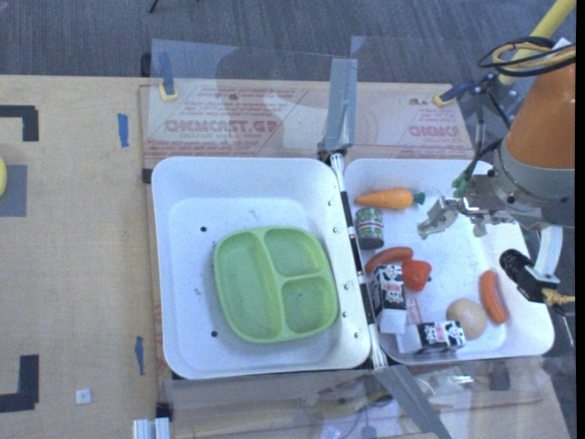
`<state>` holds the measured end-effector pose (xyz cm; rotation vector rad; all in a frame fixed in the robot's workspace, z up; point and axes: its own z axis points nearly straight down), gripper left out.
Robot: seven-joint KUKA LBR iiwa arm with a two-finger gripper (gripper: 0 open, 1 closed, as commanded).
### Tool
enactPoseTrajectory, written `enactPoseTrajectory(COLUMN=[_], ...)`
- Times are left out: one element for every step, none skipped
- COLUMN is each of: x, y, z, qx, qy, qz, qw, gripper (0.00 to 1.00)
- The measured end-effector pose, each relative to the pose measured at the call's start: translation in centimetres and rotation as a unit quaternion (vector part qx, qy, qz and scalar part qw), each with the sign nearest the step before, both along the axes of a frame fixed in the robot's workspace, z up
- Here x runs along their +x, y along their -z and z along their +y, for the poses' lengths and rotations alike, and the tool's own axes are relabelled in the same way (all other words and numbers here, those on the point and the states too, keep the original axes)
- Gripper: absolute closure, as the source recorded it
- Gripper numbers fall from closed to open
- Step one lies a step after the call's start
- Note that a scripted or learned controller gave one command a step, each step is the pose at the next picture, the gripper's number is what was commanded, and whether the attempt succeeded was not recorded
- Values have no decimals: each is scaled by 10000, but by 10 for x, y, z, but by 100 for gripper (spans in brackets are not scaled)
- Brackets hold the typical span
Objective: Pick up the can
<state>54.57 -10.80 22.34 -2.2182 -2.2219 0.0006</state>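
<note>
Even, bright overhead light fills the scene; the two shallow white plastic bins (pixel 183 199) glare slightly, shadows stay soft and short, and detail is mildly blurred throughout.

This is a robotics lab, a test cell rather than any kitchen. A plywood bench (pixel 73 273) stands on grey carpet (pixel 384 16), marked with blue and black tape. 2 white bins (pixel 174 190) sit between clear plastic guards, toy food lies in 1, and loose cables (pixel 526 55) trail off the orange-banded arm (pixel 544 135).
</note>
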Motion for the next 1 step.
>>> enactPoseTrajectory(x=[-54], y=[112], z=[4], qx=[-7], qy=[191], qz=[-11], qw=[9998], gripper=[0])
